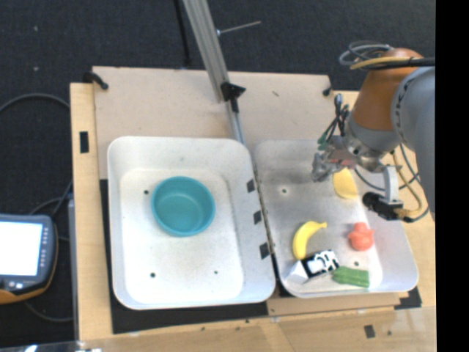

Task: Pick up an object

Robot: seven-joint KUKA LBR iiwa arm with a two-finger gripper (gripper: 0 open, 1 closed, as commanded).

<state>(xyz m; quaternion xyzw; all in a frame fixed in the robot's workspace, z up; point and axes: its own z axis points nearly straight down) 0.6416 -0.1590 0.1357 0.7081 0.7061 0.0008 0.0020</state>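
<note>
The gripper point(325, 166) is hanging near the right bin's point(282, 160) far edge, finger state unclear, a lemon point(346, 184) lying just right of it.

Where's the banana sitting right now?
The banana lies in the right bin, near its front left, just above the black-and-white object and left of the red item.
</note>
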